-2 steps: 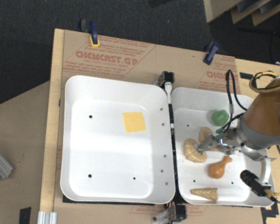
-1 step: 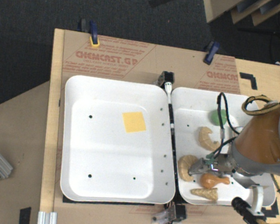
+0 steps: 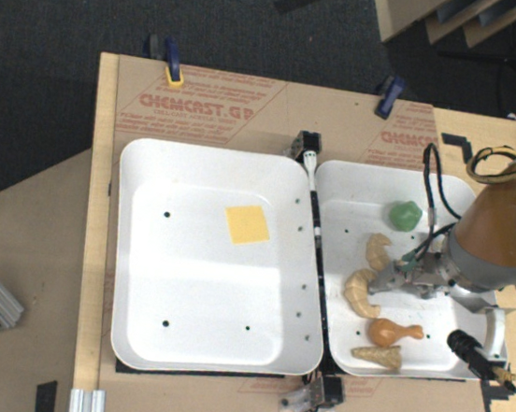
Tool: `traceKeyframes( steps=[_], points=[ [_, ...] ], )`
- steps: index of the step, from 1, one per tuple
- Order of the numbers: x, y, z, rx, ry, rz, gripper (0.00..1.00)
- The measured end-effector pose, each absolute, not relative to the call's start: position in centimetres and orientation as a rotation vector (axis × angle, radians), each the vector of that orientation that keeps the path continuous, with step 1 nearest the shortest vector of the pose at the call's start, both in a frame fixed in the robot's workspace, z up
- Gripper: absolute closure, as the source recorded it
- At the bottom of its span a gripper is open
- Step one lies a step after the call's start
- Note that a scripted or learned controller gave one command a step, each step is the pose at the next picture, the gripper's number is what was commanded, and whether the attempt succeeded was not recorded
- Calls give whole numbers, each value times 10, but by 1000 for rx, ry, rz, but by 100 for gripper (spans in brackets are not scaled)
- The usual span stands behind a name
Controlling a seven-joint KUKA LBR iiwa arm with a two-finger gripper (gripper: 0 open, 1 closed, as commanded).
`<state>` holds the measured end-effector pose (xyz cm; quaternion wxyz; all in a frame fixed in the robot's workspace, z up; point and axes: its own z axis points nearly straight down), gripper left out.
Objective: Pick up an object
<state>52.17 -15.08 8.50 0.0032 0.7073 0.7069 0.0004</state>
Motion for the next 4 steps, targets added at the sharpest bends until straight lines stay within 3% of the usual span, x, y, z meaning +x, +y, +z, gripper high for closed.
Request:
traceKeyframes(
  steps=[1, 2, 3, 4],
  points=[
    [570, -179, 85, 2216, 2219, 2, 0],
    [620, -154, 85, 2218, 2225, 1, 0],
    [619, -156, 96, 2217, 2222, 1, 100],
    [649, -155, 85, 2216, 2221, 3, 100]
  ],
)
